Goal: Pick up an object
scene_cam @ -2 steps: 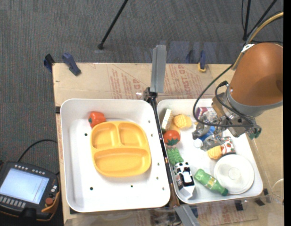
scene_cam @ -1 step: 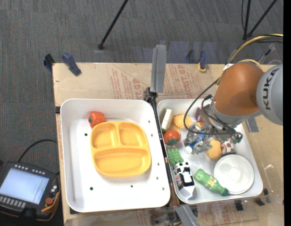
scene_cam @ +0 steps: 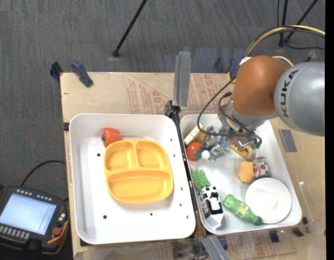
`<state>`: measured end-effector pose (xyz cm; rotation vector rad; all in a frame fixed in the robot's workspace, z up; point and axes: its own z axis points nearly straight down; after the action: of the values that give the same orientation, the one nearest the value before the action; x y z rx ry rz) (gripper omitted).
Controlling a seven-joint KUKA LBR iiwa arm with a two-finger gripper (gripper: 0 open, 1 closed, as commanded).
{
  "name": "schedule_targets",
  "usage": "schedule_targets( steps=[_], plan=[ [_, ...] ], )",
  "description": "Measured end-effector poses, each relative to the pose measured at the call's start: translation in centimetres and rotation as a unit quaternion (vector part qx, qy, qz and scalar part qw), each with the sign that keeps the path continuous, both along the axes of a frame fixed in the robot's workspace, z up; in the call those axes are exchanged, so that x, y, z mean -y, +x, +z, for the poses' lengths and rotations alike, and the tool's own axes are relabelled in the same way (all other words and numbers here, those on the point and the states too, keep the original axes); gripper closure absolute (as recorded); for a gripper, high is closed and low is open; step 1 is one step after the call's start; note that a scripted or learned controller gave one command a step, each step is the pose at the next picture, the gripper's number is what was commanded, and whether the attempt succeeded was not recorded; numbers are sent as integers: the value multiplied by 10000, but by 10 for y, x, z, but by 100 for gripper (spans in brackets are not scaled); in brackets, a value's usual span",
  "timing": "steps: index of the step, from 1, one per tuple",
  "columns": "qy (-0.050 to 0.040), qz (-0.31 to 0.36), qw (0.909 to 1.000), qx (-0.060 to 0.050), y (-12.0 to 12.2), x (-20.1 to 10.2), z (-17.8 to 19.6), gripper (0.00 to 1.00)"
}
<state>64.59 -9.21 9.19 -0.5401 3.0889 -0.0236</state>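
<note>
Standing on grey carpet (scene_cam: 58, 31), wooden bench (scene_cam: 118, 93), two white bins (scene_cam: 83, 145)

The arm (scene_cam: 302, 93) is grey with black "KUKA" lettering, a glossy orange band (scene_cam: 259, 85), and black and yellow cables.

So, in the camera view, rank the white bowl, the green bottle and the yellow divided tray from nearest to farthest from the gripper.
Measured from the gripper, at the top of the right bin:
1. White bowl, lower right corner of the right bin.
2. Green bottle, along the right bin's bottom edge; almost as close as the bowl.
3. Yellow divided tray, in the left bin.
</note>
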Motion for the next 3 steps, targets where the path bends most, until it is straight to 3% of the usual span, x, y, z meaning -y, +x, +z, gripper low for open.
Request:
schedule_targets(
  steps=[1, 2, 3],
  plan=[
    [61, 1, 10000, 69, 3, 4, 150, 100],
    [77, 1080, 9941, -26, -4, -14, 153, 100],
    [77, 746, 9972, -17, -1, -23, 178, 100]
  ],
)
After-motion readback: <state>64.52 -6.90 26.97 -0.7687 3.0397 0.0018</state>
